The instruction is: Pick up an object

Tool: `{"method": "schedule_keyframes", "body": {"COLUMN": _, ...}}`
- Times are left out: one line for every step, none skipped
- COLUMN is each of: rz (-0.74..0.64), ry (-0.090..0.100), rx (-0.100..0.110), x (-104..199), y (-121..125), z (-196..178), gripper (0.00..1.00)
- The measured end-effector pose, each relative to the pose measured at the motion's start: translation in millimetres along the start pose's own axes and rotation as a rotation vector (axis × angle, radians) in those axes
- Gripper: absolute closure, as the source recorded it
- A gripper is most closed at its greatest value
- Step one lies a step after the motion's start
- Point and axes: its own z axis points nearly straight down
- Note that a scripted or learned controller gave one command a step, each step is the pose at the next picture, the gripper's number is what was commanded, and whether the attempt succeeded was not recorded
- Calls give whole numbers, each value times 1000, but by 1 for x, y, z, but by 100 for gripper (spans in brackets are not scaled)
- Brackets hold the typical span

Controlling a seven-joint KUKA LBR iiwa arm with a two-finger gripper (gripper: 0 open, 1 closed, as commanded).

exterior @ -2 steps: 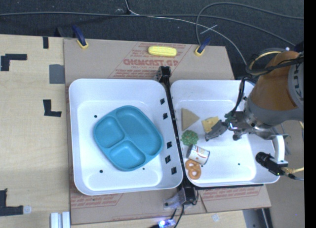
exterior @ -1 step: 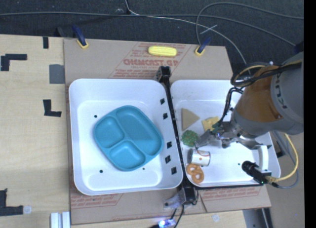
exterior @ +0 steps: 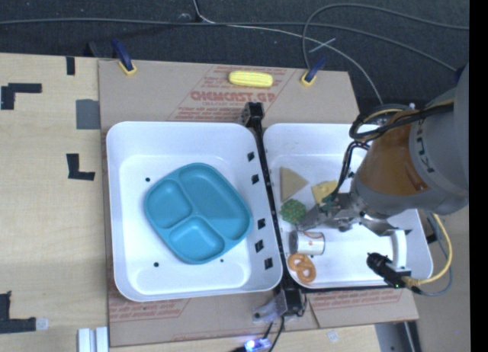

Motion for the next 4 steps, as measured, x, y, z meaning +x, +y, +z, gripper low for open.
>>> {"method": "schedule_keyframes", "body": {"rz": 0, "ry": -1, "rx": -3, "x": 0, "y": 1, "z": -11, "gripper": 100}}
{"method": "schedule_keyframes", "body": {"rz": 0, "ry": 1, "rx": -3, "x": 2, "y": -3, "z": -54, "gripper": 100}}
{"method": "schedule_keyframes", "body": {"rz": 0, "ry": 0, "rx": -4, "x": -3, "y": 3, "z": -99, "gripper": 100}}
{"method": "schedule_keyframes", "body": {"rz": 0, "ry": 1, "rx": -2, "x": -3, "y": 4, "z": -127, "gripper": 100}}
